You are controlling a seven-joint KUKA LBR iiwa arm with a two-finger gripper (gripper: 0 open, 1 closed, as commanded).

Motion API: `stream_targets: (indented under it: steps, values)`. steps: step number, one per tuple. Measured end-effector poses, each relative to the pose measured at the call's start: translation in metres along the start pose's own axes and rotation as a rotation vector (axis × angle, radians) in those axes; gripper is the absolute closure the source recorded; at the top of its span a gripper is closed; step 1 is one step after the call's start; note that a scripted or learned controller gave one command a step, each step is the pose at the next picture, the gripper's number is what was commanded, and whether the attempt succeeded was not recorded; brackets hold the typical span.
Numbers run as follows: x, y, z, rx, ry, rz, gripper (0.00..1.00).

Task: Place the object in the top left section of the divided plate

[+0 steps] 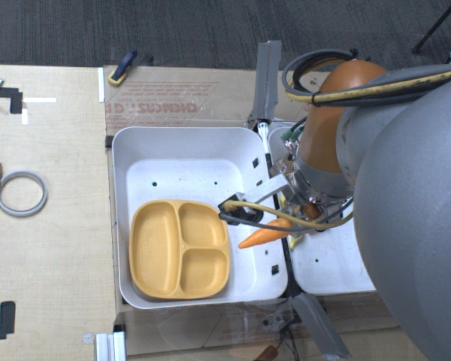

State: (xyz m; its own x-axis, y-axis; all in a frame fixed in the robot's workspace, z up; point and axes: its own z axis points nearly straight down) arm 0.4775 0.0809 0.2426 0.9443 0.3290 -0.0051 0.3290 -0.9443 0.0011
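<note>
Here, the gripper [297, 215] hangs over the wall shared by the two bins, below the arm's orange band, and whether it is open or closed cannot be told, since the wrist covers it from above. Just under it and to its left is the tapered orange carrot [264, 235], whose thick end runs in beneath the gripper; whether it is actually gripped cannot be made out. The carrot's long axis runs nearly left to right with a slight tilt. Its narrow tip points left and a little toward the camera, over the right part of the shallow left white bin [188, 164]. That tip stops just beside, but apart from, the right rim of the yellow three-section divided plate [134, 248], which sits in the near half of the same bin. The right white bin [331, 265] is mostly covered by the arm. Further out, a grey ring of tape [20, 193] lies on the pale wooden table [52, 277]. A brown cardboard sheet [180, 100] and a small blue-and-yellow tool [122, 66] lie beyond the bins.
</note>
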Motion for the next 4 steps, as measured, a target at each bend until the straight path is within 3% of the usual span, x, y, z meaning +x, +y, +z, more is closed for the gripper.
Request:
stream_targets:
  steps: [1,2,3,4]
  values:
    - [0.026,0.029,0.019,0.001,-0.002,-0.301,1.0]
    - [-0.015,0.054,0.053,0.002,-0.001,-0.18,1.0]
    - [0.006,-0.02,0.099,0.002,-0.003,0.047,1.0]
    - [0.098,-0.068,0.073,0.0,0.003,0.137,1.0]
